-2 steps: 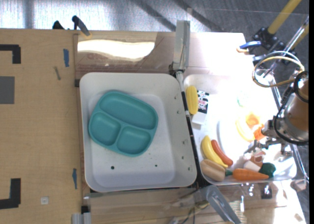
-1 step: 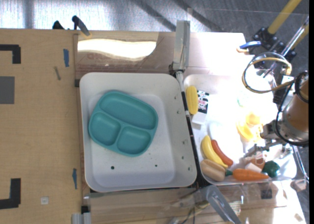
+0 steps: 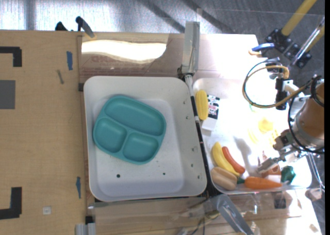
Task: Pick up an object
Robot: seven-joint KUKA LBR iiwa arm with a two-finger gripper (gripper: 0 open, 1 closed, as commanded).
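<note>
In the camera view, two shallow white bins are seen side by side on the table. The left bin contains a teal divided plate lying flat near its centre. The right bin is strongly lit and holds the candidate objects: a yellow corn cob near its upper left edge beside a small printed card, and a cluster along the near wall made up of a banana, a red pepper, a bread roll and a carrot, all touching or just beside one another. The arm is extended over the right side of this bin, and the hand is lowered just above and beside the thick end of the carrot. The step in hand is judged to be the approach to a grasp; no object is seen raised from the bin. It cannot be told from this view how far the hand is spread, nor whether anything is touched or pinched by it. The next move is judged to call for the hand to be centred over one item, probably the carrot, and closed across its narrow width. Crowding by the neighbouring items is a risk to a clean grip.
</note>
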